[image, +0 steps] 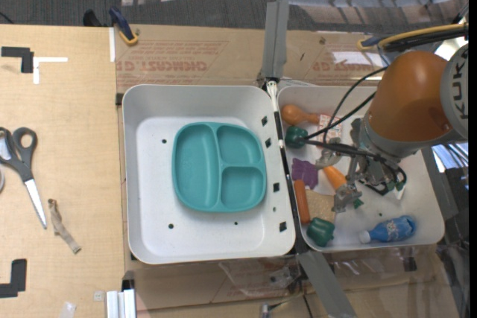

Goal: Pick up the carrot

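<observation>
The carrot (335, 176), a short bright orange tapered piece, lies in the middle of the right bin (428, 194), partly under the arm's cables. My gripper (345, 197) hangs low over the bin floor just below and to the right of the carrot, close to it. The grey wrist and the orange band (410, 97) above it cover the bin's upper right part. Nothing can be seen held by the gripper.
In the right bin lie a red-orange stick (302, 201) along the left wall, a purple piece (304, 169), two dark green toys (321, 231) (296, 135), an orange pear-shaped toy (294, 114) and a blue bottle (389, 229). The left bin (141, 182) holds a teal divided plate (220, 166).
</observation>
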Robot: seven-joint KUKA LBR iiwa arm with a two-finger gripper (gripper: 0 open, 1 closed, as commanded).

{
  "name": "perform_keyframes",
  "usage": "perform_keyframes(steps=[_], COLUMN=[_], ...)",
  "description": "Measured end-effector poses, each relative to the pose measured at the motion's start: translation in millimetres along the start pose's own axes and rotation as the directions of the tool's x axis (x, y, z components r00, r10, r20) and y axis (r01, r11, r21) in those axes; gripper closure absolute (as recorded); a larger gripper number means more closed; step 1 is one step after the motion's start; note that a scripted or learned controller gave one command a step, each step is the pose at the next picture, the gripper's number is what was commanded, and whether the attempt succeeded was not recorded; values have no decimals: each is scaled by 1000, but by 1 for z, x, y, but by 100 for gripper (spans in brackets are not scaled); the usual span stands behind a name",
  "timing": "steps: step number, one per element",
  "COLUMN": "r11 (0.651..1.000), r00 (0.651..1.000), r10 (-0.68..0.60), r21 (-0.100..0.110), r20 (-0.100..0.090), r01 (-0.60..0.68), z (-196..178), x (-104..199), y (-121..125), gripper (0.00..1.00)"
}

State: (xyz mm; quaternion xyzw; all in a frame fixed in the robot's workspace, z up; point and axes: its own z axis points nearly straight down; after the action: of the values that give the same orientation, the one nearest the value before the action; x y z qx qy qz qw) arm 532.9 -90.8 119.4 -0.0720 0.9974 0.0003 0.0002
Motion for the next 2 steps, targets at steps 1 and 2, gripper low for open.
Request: perform_keyframes(steps=[1, 2], r11=[992, 993], r00=[992, 993], r10=[123, 121], r21=[1, 2], r20=[5, 10], r01=[-123, -121], z=[26, 15], x=[-19, -20], y=[-8, -7], gripper=[0, 100])
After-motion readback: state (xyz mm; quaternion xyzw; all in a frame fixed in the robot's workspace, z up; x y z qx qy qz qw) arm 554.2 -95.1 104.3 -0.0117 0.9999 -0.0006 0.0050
